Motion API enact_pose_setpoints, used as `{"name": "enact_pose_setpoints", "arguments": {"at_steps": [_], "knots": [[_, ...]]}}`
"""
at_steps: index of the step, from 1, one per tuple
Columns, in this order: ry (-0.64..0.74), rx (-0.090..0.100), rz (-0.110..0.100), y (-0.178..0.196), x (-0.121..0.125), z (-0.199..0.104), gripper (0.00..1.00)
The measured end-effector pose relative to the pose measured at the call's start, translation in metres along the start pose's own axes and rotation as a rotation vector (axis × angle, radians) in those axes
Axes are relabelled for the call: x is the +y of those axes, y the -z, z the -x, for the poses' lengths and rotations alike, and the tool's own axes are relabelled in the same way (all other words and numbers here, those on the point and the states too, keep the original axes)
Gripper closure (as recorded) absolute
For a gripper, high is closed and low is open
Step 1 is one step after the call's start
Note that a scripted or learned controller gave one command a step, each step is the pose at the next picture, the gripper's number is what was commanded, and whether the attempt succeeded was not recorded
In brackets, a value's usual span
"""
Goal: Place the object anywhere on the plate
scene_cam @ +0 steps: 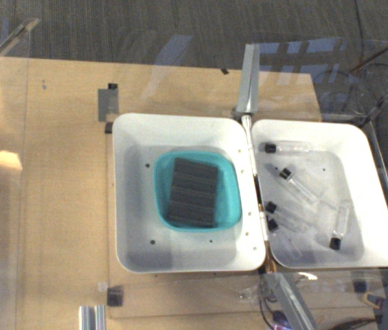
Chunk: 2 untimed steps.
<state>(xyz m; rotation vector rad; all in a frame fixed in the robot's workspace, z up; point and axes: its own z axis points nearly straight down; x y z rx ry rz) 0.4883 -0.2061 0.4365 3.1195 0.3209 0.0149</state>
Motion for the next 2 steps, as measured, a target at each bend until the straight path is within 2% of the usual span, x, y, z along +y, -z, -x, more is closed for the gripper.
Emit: {"name": "enact_pose_setpoints", "arguments": {"at_steps": [2], "knots": [[0.000,-0.001,-0.001,-0.0002,-0.0001,0.0000,0.00]]}}
